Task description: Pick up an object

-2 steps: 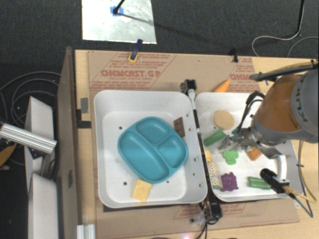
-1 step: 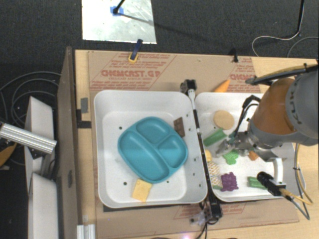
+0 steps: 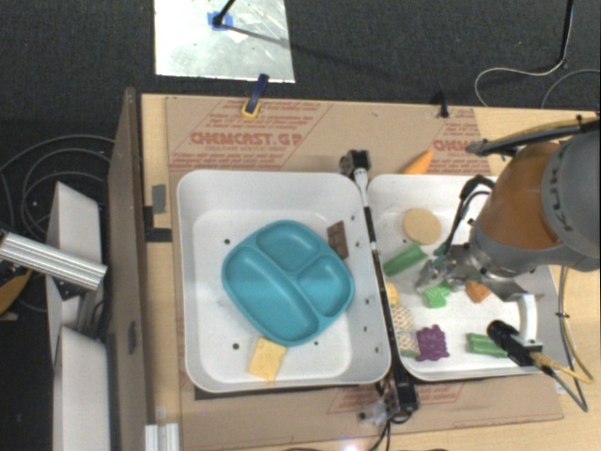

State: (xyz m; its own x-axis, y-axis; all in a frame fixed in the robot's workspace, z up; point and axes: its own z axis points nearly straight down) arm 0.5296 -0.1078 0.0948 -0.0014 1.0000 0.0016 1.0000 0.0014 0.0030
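Our two-finger metal gripper hangs low in the right white bin, just above a small green block; its opening we cannot tell.

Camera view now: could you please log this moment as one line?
gripper low in right bin | over green block | grasp unconfirmed | teal plate in left bin

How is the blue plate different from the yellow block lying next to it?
The blue plate is large, rounded and split into compartments; the yellow block is small, flat and square-cornered. The plate sits mid-bin, while the block lies near the front wall. Both rest in the left bin.
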